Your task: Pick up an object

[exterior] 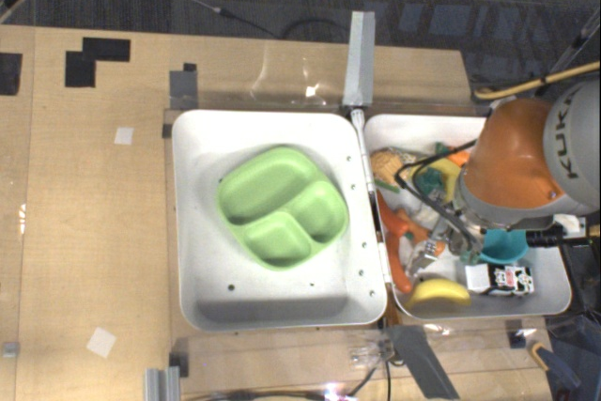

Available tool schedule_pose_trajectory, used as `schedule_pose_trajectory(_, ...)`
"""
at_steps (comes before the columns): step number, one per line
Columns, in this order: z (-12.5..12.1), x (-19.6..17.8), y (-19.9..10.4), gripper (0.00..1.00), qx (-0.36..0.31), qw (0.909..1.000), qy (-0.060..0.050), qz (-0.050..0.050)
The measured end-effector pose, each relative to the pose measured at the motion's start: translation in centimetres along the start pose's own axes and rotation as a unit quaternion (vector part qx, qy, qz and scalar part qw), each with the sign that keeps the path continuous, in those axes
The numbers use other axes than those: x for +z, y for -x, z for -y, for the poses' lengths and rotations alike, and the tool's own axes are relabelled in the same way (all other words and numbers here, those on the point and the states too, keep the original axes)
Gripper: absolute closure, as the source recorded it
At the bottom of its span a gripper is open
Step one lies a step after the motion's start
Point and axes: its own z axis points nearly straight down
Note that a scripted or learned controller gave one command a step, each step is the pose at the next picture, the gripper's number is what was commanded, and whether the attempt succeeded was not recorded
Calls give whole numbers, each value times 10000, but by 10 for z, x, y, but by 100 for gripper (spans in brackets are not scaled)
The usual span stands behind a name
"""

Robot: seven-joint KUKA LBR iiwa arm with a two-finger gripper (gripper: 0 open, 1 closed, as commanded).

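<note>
The right bin (563, 291) holds a jumble of objects: a yellow banana (441, 293) at the front, an orange carrot-like piece (398, 230) along the left wall, a teal cup (505, 246), a tan bread-like item (385, 165) at the back left, and a small white and black box (502, 279). My gripper (427, 253) hangs low over the bin's front left part, just above the banana and beside the orange piece. The arm's orange band (512, 166) covers the bin's middle and hides what lies under it.
The left bin (202, 296) holds a green divided plate (282, 207), tilted across its middle. A metal divider post (359, 61) stands between the bins at the back. Cables (423, 176) trail from the wrist over the right bin.
</note>
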Motion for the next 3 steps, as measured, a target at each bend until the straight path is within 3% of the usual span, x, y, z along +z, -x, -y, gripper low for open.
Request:
schedule_pose_trajectory(1,8,-5,91,0,574,9983,-23,-52)
schedule_pose_trajectory(2,-10,2,53,0,1261,9920,-18,-43)
schedule_pose_trajectory(3,-33,5,132,0,824,9965,-49,-148)
